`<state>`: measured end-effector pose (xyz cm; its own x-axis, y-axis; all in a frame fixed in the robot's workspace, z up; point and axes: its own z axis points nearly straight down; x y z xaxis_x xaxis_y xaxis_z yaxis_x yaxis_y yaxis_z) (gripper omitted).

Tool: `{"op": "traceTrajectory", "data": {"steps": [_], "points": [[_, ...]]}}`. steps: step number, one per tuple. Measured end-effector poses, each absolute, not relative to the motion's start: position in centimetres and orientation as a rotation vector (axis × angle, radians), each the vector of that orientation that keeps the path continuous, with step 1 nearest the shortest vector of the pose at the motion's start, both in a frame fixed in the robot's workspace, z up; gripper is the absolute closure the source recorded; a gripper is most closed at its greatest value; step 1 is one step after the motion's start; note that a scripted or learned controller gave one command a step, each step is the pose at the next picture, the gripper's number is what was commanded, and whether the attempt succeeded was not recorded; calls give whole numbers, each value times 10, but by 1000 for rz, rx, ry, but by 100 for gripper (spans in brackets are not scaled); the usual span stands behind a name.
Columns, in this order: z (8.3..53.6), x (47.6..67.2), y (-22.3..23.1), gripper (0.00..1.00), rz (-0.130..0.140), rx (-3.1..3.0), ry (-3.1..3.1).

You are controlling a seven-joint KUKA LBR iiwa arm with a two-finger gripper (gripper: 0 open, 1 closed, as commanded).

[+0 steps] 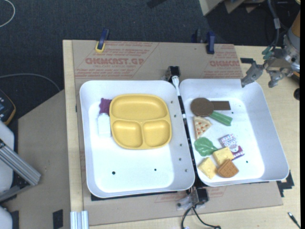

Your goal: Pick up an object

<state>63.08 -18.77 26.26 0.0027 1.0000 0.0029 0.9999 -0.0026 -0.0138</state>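
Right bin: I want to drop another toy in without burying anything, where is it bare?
The right bin is bare along its right side and its far edge. Its left side is crowded, from the brown spatula down to the waffle.

We see our end effector [263, 76] as a small grey metal assembly with two slim, pale grey fingers [249, 75]. Just above it sits a greenish-teal fitting, and behind that a rounded silvery wrist housing. Dark cables run up from behind this housing.
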Motion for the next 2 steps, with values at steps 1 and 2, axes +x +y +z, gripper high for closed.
{"op": "traceTrajectory", "data": {"steps": [1, 2], "points": [[271, 633, -187, 0, 0, -2221, -2222], [224, 635, -179, 0, 5, -2216, -2219]]}}
